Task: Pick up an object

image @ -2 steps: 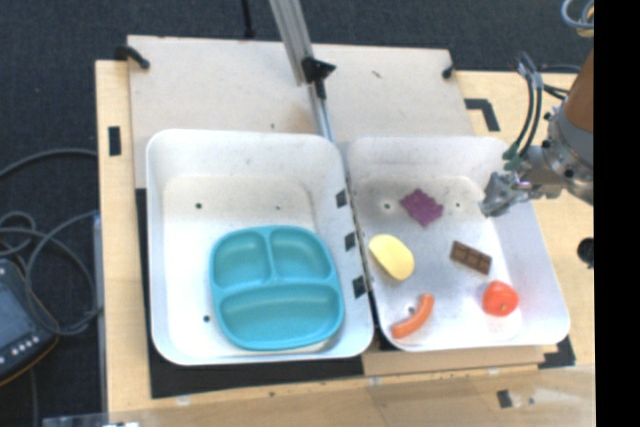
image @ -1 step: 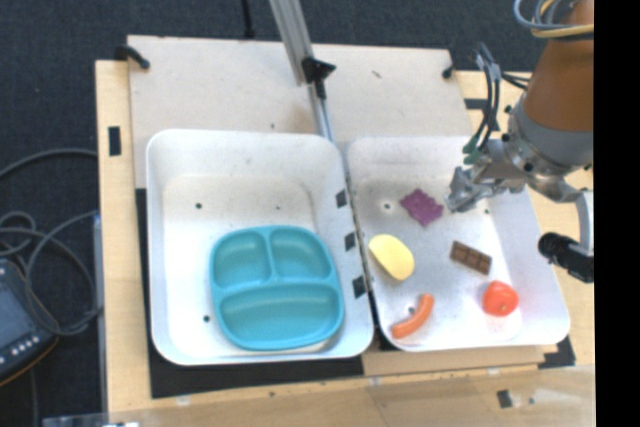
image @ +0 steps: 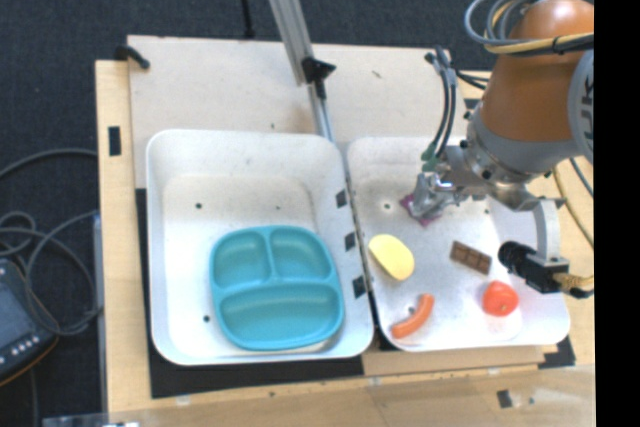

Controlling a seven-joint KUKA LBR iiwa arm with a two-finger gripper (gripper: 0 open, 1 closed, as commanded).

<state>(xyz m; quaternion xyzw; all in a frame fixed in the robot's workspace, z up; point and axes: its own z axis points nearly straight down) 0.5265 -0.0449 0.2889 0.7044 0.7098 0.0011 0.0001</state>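
Note:
In the right bin (image: 540, 327) lie a yellow rounded object (image: 392, 257), a small brown bar (image: 470, 258), a red tomato-like ball (image: 500, 299) and an orange sausage-shaped piece (image: 413, 315). My gripper (image: 433, 197) is low over the bin's far-left part, above the yellow object. A small purple object (image: 412, 206) shows at the gripper's lower left, touching or very close to it and partly hidden by it. Nothing is visibly lifted.
The left bin (image: 170, 215) holds a blue divided plate (image: 275, 287) in its near half. A metal pole (image: 290, 25) slants down to the ridge between the bins. A black attachment (image: 530, 265) on the arm hangs over the right bin's right side.

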